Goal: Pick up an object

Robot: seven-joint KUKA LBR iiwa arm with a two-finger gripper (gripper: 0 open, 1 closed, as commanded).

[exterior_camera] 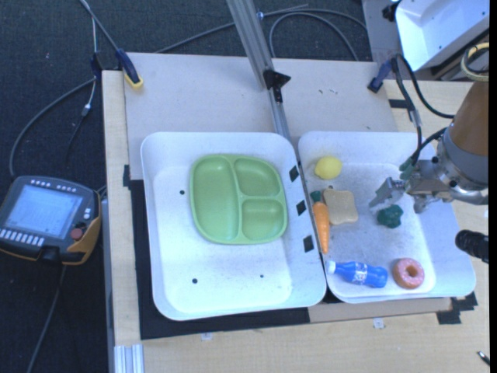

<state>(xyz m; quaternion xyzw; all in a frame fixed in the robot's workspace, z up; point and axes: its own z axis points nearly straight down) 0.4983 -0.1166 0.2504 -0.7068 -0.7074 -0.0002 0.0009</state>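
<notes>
Camera view: small dark-green lumpy object beside fingers.

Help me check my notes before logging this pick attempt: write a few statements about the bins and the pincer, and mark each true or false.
1. The green divided plate lies in the left bin. True.
2. The carrot lies on the green plate. False: it lies in the right bin, along its left wall.
3. The pincer is above the right bin, close over the dark green object. True.
4. The pink donut sits beside the yellow ball. False: the donut is near the right bin's front edge, the ball near its back.
5. The blue bottle lies on its side, left of the donut. True.
</notes>
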